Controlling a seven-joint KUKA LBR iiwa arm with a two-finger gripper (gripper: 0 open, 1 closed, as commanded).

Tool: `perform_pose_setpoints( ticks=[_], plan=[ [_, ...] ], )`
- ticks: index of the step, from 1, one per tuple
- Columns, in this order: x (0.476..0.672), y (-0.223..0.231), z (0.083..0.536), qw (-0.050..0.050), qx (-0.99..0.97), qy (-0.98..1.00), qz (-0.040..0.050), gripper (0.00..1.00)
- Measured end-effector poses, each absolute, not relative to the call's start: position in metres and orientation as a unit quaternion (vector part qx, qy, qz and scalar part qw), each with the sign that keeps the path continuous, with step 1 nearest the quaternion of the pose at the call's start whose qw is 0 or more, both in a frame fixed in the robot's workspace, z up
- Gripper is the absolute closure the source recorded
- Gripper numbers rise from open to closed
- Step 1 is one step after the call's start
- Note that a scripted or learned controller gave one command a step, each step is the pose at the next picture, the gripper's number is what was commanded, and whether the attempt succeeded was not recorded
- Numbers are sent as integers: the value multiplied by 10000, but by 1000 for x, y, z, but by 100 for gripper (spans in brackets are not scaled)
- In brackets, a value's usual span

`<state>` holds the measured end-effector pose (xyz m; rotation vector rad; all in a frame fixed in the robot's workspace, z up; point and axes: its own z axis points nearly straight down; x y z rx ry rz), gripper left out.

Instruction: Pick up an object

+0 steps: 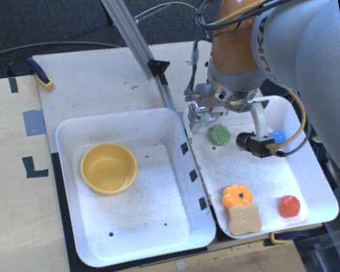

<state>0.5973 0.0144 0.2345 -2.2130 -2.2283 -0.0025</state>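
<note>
right white bin beneath the claw, left white bin just to its left, slanted grey metal pole up-left of it, blue clamp with yellow tip far to its left, dark tape marks on wooden bench farther left

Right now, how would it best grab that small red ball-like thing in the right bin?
Probably straight down from above, closing across the middle of the red ball. It looks round, so any angle should serve, and it sits apart from the tan block, near the right bin's corner.
</note>
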Motion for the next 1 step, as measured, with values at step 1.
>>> perform_pose_setpoints(
  ticks=[1],
  plan=[
    [618, 61, 238, 6, -7049, -7093, -5, 100]
  ],
)
